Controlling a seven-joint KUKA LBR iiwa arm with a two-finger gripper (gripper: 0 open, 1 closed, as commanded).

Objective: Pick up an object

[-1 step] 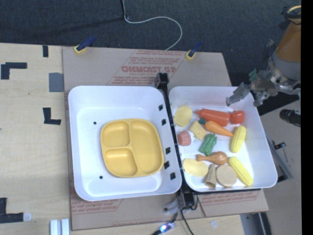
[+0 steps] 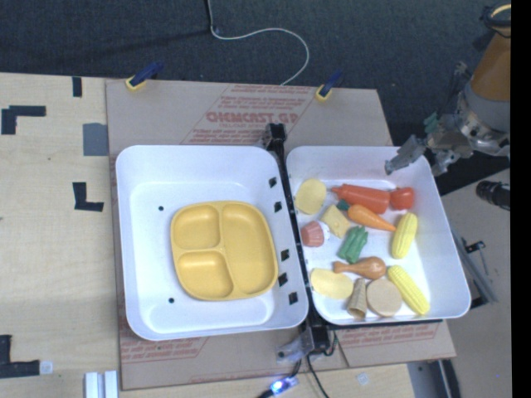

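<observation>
While my arm (image 2: 496, 65) hangs at the three o'clock edge of the bench, my claw (image 2: 419, 153) hovers over the one o'clock corner of the right bin (image 2: 455, 255); whether its fingers are spread or pressed together I cannot tell. Nothing sits between them. Just below the claw, toward seven o'clock, lies the long red-orange pepper (image 2: 373, 196), its long axis running nine to three, red blunt end at three. Beneath it a carrot (image 2: 371, 217) points toward four o'clock. A corn cob (image 2: 404, 235) stands nearly twelve to six. In the left bin (image 2: 137, 222) rests a yellow divided plate (image 2: 223, 249).
</observation>
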